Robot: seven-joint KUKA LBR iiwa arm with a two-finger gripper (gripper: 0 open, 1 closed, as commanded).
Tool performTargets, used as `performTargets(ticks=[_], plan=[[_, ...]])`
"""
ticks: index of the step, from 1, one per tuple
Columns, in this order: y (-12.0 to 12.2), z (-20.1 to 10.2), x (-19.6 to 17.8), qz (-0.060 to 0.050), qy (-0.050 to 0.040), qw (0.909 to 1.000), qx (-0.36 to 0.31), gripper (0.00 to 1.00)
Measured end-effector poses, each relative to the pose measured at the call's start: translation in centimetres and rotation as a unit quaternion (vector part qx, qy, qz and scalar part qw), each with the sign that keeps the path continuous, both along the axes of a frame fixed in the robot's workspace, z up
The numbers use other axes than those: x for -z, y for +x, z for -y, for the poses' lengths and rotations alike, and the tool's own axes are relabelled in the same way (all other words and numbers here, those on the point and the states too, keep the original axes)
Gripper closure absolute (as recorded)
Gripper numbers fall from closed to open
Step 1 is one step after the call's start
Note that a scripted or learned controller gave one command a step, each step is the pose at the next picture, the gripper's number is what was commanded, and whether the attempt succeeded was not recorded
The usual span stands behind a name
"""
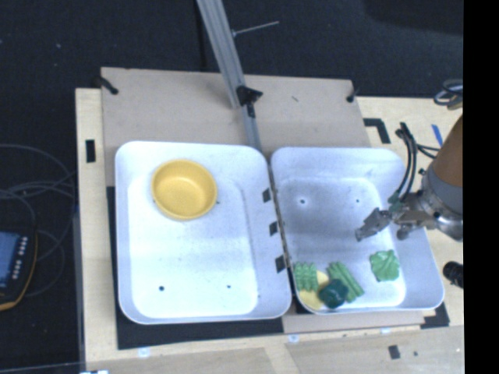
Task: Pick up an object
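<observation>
yellow bowl (184,188) in left bin (132,232). small green pieces (327,280) clustered at near edge of right bin (327,170), one green block (383,265) just below end effector (374,226). end effector finger spread: cannot tell. nothing seen held.

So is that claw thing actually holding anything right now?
Nothing is held. The gripper hangs over the bare floor of the right bin, with nothing between its fingers; the green toys lie below it, untouched.
</observation>
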State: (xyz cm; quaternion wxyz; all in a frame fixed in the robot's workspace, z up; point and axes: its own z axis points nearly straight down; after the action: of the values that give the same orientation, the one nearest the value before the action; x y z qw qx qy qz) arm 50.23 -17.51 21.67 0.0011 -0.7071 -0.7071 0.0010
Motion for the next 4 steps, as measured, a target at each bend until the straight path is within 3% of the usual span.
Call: performTargets(ticks=[2, 3, 4], plan=[[-0.8, 0.5, 10.7, -0.001, 0.0002, 1.0, 0.0, 0.0], [-0.7, 0.5, 9.4, 0.003, 0.0003, 1.0, 0.001, 1.0], [-0.3, 0.4, 5.1, 0.004, -0.0007, 1.0, 0.0, 1.0]])
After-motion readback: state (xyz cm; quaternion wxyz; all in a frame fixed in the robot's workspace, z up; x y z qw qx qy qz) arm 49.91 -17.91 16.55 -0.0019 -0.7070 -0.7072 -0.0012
